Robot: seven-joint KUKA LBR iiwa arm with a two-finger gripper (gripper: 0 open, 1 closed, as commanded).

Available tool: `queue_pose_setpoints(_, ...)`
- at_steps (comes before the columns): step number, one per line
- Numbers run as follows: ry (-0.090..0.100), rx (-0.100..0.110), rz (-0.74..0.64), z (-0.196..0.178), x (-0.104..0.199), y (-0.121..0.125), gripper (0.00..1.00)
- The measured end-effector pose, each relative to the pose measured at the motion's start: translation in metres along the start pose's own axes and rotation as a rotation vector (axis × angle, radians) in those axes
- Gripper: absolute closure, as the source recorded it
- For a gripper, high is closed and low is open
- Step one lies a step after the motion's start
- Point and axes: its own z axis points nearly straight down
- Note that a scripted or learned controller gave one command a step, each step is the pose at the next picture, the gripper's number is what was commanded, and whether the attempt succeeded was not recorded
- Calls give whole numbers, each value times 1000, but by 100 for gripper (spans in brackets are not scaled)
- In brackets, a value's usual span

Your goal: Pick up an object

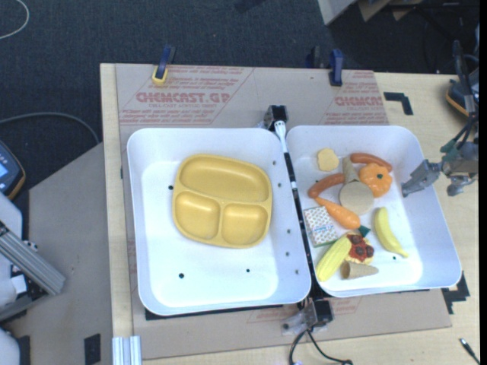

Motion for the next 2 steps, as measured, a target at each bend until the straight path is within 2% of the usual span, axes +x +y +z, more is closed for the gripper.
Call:
queue_pose_setpoints(1,-3,-13,-4,-7,1,2,0)
queue_pose_setpoints(2,-1,-10,-4,37,6,-1,0)
